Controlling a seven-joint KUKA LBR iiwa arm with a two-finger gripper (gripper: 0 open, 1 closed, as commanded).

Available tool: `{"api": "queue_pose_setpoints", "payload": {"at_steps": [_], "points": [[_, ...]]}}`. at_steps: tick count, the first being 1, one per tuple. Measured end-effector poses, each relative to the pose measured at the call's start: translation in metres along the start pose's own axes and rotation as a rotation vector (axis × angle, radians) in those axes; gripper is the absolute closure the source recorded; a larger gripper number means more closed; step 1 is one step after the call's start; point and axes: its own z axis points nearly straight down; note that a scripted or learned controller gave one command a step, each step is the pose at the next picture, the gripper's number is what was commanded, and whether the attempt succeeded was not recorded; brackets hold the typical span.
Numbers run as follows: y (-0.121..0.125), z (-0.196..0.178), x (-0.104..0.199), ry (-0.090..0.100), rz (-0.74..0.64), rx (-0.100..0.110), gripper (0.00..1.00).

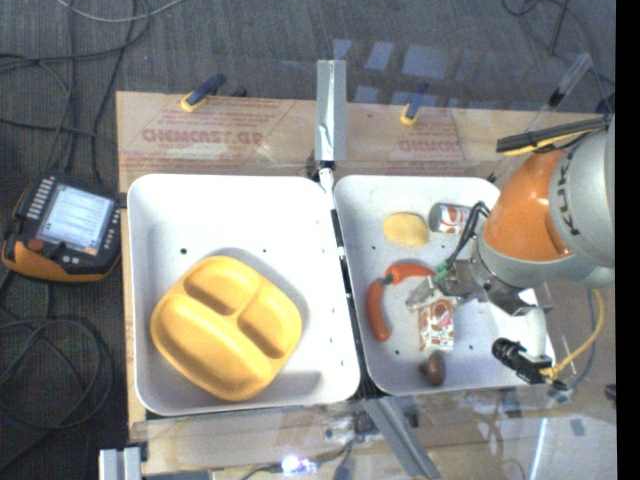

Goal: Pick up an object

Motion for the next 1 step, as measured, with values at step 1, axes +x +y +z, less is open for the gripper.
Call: {"api": "queue_pose_setpoints", "payload": {"at_steps": [1], "points": [[-0.0208,-0.1374,0.0543,0.002,-0.077,0.002,1.0]]}}
